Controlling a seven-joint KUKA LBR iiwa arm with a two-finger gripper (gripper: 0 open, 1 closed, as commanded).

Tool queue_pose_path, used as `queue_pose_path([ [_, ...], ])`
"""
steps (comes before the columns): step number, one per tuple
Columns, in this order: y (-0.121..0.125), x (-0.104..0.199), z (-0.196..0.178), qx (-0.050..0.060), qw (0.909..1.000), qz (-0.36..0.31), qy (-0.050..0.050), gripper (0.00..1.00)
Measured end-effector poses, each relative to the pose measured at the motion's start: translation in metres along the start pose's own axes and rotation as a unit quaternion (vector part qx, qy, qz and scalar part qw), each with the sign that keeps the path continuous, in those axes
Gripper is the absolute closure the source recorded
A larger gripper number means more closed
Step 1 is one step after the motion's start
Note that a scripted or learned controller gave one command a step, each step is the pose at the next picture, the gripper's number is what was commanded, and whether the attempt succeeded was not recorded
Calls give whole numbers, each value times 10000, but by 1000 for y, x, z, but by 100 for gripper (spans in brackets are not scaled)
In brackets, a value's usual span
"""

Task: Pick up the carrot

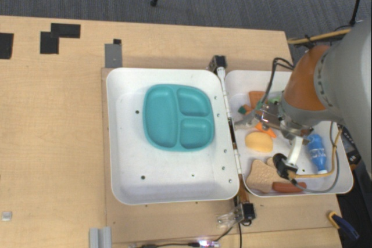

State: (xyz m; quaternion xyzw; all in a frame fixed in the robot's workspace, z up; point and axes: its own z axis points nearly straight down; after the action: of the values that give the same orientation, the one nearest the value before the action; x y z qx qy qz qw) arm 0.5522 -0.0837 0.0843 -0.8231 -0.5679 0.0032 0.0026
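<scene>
Nearest you on the table (52, 142), at the near end of the right bin (344, 182), a tan bread slice (261, 176) lies in the corner beside the left bin (132, 178). A reddish sausage (289, 186) lies just beside it along the near wall. Farther in, a yellow-orange rounded piece (260, 142) lies near the dividing wall, and a blue bottle (317, 153) lies toward the bin's outer side. In the left bin, a teal plate (177, 117) with three compartments sits near the middle. Above the right bin's middle, the arm (308, 85) reaches down. You cannot tell whether its jaws are open or closed, and nothing is visibly gripped. The carrot (256, 97) lies in the right bin's far part, just beyond the jaws, with a small green piece (243, 107) just beside it.
</scene>
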Motion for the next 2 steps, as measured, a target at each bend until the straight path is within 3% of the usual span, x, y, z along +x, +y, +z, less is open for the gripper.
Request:
queue_pose_path([
  [1, 3, 4, -14, -45, 10000, -26, 23, 100],
  [2, 10, 103, -105, -71, 9981, 616, 62, 100],
])
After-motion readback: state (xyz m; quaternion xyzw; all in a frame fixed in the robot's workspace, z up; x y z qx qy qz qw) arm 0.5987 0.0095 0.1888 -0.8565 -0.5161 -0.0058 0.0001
